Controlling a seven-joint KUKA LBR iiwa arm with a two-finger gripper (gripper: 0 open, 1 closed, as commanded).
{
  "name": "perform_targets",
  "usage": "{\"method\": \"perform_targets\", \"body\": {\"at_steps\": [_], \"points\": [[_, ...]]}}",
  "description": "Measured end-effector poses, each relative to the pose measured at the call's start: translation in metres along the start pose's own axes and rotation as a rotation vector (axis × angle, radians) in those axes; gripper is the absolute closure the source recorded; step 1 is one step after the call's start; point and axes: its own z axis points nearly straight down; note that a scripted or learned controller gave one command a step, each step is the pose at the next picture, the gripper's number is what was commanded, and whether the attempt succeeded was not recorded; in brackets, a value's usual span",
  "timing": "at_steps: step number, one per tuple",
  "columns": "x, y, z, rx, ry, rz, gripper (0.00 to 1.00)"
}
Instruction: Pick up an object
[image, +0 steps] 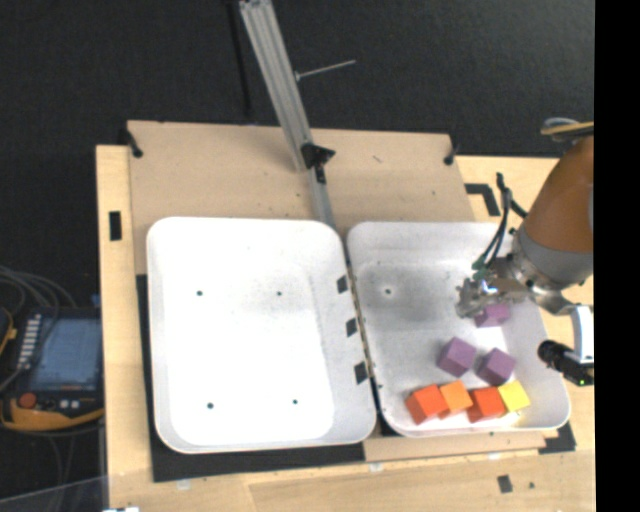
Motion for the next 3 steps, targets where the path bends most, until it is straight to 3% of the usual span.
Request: {"method": "perform_targets", "body": {"at_steps": [1, 2, 3], "points": [[-0.002, 0.003, -0.054, 0.0, 0.0, -0.001, 1.0], [-0.003, 0.004, -0.079, 0.004, 0.002, -0.003, 1.0], [0.054, 0.0, -0.085, 0.007, 0.004, -0.004, 1.0]]}}
